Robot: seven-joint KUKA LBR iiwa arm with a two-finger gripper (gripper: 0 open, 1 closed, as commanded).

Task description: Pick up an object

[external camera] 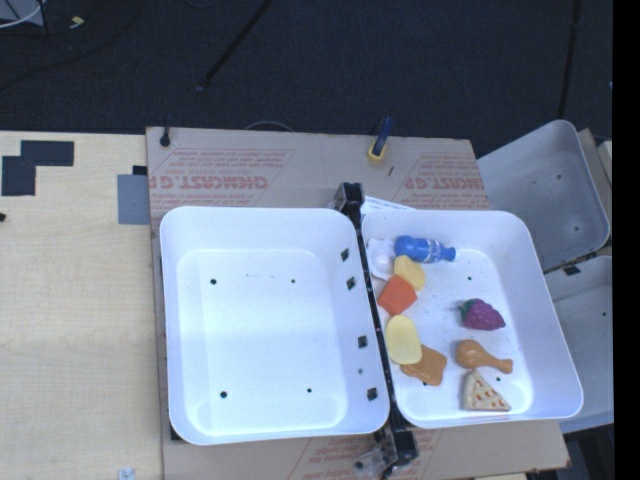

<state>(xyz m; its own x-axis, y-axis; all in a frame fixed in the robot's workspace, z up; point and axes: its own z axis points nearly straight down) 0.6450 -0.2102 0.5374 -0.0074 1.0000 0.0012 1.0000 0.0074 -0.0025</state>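
Toys all in right bin (535, 268), clustered along its left wall (blue bottle (424, 250) lying long axis left-right, purple grapes (482, 315) apart and easiest from arm's right-side entry), gripper state impossible to tell.

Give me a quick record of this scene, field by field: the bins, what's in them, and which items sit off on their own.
bins: left bin and right bin, side by side
right bin contents: blue bottle, orange block, purple grapes, drumstick, waffle wedge, yellow pieces
clustered: items along the right bin's left wall, touching or nearly so
apart: purple grapes, with white floor around them
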